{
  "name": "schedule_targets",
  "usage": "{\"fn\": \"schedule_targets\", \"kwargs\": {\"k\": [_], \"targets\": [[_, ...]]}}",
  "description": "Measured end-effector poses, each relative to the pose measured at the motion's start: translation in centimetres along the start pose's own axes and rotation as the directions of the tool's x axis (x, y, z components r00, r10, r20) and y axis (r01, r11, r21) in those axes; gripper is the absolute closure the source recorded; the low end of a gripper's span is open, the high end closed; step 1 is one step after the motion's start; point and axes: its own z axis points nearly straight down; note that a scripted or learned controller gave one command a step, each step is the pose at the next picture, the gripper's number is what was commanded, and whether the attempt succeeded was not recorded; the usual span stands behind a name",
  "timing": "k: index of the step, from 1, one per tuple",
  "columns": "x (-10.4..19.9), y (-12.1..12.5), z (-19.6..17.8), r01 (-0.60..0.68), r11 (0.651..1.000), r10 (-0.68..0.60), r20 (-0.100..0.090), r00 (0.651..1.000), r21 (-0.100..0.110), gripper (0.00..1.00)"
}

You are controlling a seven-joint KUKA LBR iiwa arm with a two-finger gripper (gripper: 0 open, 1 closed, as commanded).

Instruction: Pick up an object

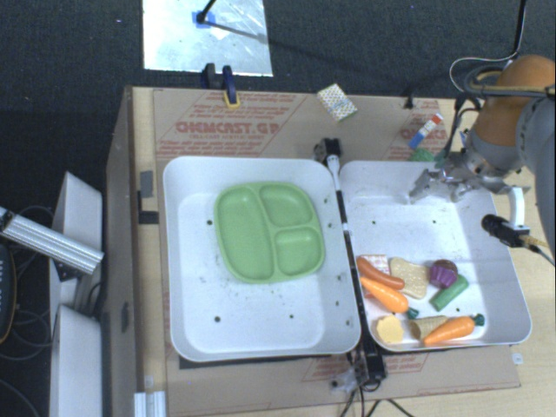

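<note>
Two shallow white bins are seen side by side on the bench: a left bin (187, 233) and a right bin (408, 233). One green divided plate (268, 231) with three compartments is laid flat in the middle of the left bin.

The toy food pieces are gathered in the near part of the right bin, close together. Three orange carrot-like pieces can be counted: one (380, 271) and a second (385, 296) lying just beside each other near the divider between the bins, and a third (452, 327) with a green tip by the near rim. One tan cracker-like slab (410, 275) is set next to the first carrots. One purple piece (443, 274) is seen touching one dark green stick-shaped piece (450, 294). One yellow piece (391, 329) and one beige cone-like piece (426, 324) are lying along the near edge, beside the third carrot. A very small dark green bit (413, 314) is visible among them, too small to be identified.

The gripper (439, 183) is positioned over the far part of the right bin, well apart from the food pile. Nothing is seen between its metal fingers; how wide they are spread cannot be told from this angle.
</note>
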Motion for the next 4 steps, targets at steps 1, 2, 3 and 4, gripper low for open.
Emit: {"fn": "schedule_targets", "kwargs": {"k": [1, 2, 3, 4], "targets": [[0.0, 0.0, 0.0, 0.000, 1.000, 0.000, 0.000, 1.000, 0.000, 0.00], [0.0, 0.1, -1.2, 0.002, 1.000, -0.002, 0.002, 1.000, -0.006, 1.00], [0.0, 0.1, -1.2, 0.002, 1.000, -0.002, 0.003, 1.000, -0.006, 0.00], [0.0, 0.1, -0.2, 0.000, 1.000, 0.000, 0.001, 1.000, -0.001, 0.00]]}}
